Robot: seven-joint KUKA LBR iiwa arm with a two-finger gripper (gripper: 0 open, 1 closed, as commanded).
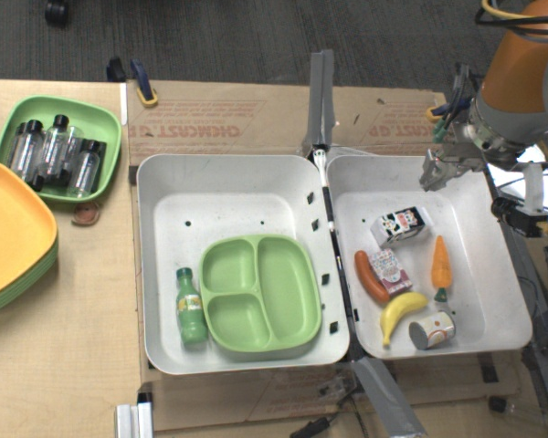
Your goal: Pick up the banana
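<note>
The left bin (164, 208) holds a green bottle (191, 307) beside a green divided tray (256, 292). In the right bin (493, 327), the banana (397, 314) lies near the front, between a sausage (370, 277) and a small can (432, 329), below a carrot (440, 263). The claw (436, 173) hovers over the bin's back corner, whether apart or together I cannot tell.

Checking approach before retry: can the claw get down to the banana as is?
Probably yes. The banana lies uncovered from above, though a can and a hotdog crowd its ends; the claw hovers above the bin's far edge.
</note>
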